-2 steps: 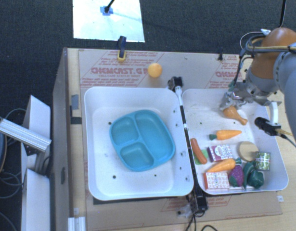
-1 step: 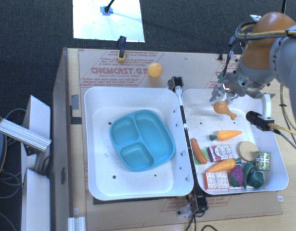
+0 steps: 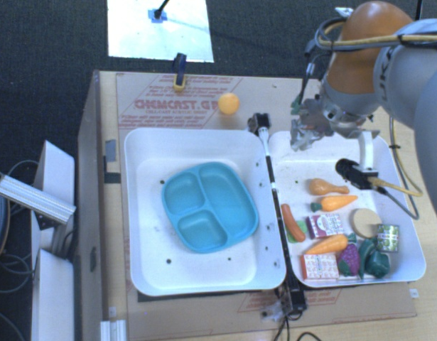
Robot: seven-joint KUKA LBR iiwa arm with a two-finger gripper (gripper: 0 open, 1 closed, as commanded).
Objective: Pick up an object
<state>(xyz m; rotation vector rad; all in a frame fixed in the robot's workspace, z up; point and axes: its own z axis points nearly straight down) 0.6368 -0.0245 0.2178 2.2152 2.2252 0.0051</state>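
Hovering at the far end of the right bin [image 3: 298, 170], my gripper [image 3: 303, 139] hangs above bare white floor close to the wall shared with the left bin [image 3: 143, 190]. It is blurred and seen from above, and I cannot tell whether it is open or closed. The nearest thing to pick, a tan drumstick [image 3: 326, 187], lies on the bin floor nearer the camera and a little to the right, clearly apart from me. Just beside the drumstick, nearer still, lies a carrot [image 3: 337, 203]. Past it the other toys crowd the near end of the bin: a red piece [image 3: 292, 223] along the shared wall, a purple carton [image 3: 325, 226], a pale disc [image 3: 364, 222], a second carrot [image 3: 327, 245], a red-and-white box [image 3: 319, 267], purple grapes [image 3: 349, 258], a dark green piece [image 3: 378, 263] and a small can [image 3: 388, 238]. Several of these overlap, so where the grapes end and the green piece begins is hard to make out, and the print on the carton and box is too small to read. My arm [image 3: 410, 66], grey with its orange band [image 3: 364, 27], covers the bin's far right corner and is cut off at the right edge. The left bin holds a blue tray [image 3: 209, 206] with three compartments, and an orange ball [image 3: 228, 104] sits on the bench [image 3: 168, 99] beyond it.
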